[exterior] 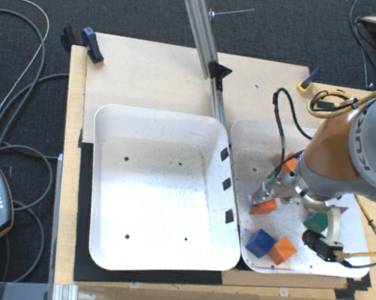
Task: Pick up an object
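Note:
My gripper (266,192) is down in the right bin (247,138), near that bin's left-centre. A small red-orange block (263,205) lies right at its tip, touching or just under it. Toward the bin's front sit a blue cube (260,243) and an orange cube (284,250), side by side. A green piece (316,221) shows under the wrist, partly hidden by the arm. Another orange and green piece (287,165) peeks out behind the gripper.
The left bin (104,169) lies beside the right one, with black clips (226,183) along the shared wall. A slanted metal rail (201,29) crosses the bench at the back. Cables (281,123) trail into the right bin from behind.

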Available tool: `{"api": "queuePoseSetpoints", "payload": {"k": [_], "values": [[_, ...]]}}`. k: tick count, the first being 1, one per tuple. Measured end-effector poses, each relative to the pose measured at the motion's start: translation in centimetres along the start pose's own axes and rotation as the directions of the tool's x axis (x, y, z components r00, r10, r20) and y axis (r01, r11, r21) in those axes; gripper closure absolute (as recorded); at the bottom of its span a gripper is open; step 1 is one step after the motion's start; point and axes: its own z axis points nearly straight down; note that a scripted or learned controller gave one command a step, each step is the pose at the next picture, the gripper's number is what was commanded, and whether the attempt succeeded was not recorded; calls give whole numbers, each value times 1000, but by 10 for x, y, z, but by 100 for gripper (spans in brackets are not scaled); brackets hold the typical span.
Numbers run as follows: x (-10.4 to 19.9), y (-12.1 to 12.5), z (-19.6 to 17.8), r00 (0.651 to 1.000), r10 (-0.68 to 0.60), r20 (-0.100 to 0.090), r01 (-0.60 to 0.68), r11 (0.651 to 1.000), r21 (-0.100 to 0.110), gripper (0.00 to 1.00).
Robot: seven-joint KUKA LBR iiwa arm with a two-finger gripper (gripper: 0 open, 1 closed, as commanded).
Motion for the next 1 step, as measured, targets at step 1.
{"api": "queuePoseSetpoints", "payload": {"k": [1], "values": [[102, -48, -93, 1000, -4, -3, 4, 1000, -4, 100]]}}
